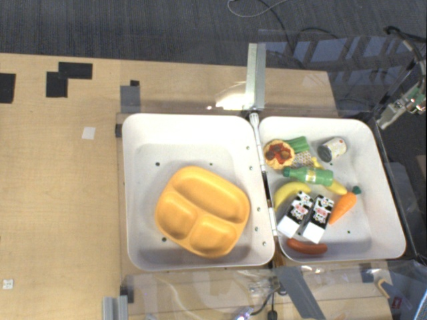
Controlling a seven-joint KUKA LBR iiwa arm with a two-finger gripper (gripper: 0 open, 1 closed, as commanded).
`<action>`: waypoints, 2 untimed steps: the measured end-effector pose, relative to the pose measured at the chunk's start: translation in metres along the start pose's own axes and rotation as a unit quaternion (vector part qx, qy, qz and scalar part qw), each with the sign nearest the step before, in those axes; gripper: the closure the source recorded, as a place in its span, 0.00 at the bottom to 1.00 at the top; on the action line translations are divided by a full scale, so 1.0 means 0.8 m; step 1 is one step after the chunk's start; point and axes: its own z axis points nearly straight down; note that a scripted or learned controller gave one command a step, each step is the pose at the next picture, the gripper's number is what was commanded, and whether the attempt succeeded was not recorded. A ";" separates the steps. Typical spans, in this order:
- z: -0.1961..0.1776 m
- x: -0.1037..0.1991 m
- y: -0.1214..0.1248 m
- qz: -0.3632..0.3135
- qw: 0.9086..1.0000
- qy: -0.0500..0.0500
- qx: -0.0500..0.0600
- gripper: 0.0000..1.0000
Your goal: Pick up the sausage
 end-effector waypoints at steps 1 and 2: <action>0.131 0.003 0.007 0.011 1.000 0.001 0.000 1.00; -0.146 0.015 -0.031 -0.018 1.000 -0.003 -0.002 1.00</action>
